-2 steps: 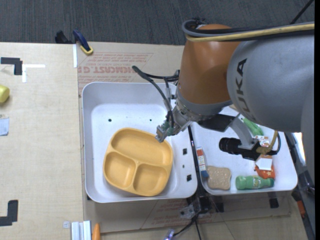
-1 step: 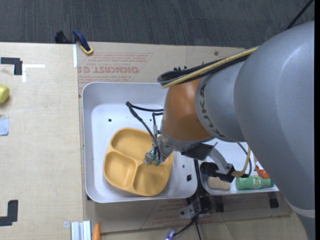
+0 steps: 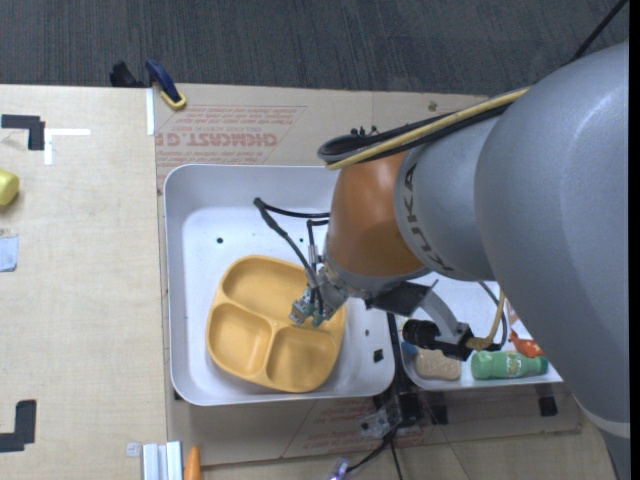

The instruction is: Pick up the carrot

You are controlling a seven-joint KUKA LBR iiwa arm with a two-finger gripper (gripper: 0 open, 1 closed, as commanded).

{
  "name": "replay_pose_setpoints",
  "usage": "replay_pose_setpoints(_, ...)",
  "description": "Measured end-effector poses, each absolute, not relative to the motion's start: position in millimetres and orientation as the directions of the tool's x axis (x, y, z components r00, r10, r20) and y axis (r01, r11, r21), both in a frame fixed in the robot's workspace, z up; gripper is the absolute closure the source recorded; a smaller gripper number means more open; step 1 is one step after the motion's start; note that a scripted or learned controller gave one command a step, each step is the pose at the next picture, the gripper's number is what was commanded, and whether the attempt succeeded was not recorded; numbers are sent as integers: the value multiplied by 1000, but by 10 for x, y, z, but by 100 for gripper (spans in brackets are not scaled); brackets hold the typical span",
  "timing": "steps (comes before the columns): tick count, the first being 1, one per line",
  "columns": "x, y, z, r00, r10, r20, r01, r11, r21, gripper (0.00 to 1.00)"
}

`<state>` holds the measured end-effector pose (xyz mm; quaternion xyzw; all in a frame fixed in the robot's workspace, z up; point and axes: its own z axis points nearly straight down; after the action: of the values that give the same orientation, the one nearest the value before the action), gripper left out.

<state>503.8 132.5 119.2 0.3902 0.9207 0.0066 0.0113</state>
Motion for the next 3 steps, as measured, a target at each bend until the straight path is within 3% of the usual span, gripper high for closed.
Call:
replay_pose_setpoints(1, 5057, 923, 4118, -591, 807, -5, 807, 591, 2, 100)
replay_pose_setpoints(2, 5057, 923, 4114, -590, 807, -5, 807, 590, 2, 0)
replay_pose_setpoints(3, 4792, 1627, 3140, -685, 729, -2, 729, 685, -1, 0)
